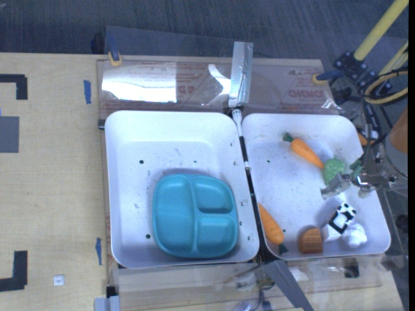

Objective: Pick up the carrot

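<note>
Two orange carrots lie in the right bin (272, 129). One carrot (306, 152) with a green top lies slanted near the back middle. The other carrot (270, 223) rests along the bin's left wall near the front. My gripper (349, 181) hangs low at the right side of this bin, right beside a green leafy toy (334, 169). It sits to the lower right of the back carrot, a short gap away, with neither carrot in it.
The left bin (130, 141) holds a blue divided plate (194, 216). At the front of the right bin lie a brown bread-like piece (311, 240), a black-and-white toy (342, 218) and a white lump (355, 238). Cables and a yellow pole (382, 21) stand behind the arm.
</note>
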Available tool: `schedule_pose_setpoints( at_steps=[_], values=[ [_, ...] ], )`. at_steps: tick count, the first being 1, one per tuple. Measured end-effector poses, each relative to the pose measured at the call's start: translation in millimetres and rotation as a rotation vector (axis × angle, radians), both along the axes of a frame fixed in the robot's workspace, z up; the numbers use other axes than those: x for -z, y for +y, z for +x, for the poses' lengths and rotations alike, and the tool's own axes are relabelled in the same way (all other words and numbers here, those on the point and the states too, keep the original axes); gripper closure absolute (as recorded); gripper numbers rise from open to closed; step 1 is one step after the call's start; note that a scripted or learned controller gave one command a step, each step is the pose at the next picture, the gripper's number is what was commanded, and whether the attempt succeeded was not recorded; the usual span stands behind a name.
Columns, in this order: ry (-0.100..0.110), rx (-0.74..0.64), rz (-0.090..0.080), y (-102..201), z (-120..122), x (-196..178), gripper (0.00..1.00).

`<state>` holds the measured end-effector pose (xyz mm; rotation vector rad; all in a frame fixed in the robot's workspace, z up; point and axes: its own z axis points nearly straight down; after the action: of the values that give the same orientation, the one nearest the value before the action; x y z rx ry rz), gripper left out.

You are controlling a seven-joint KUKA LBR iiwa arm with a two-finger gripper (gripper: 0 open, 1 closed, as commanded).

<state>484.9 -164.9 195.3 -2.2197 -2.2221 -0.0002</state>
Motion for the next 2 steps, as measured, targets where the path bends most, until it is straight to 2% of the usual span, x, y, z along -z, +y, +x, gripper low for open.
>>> schedule_pose_setpoints(
  at_steps=[1, 2],
  values=[
    [-0.001, -0.199, 0.0, 17, 58, 66, 0.0],
    [-0.006, -0.127, 0.001, 5, 135, 108, 0.0]
  ],
)
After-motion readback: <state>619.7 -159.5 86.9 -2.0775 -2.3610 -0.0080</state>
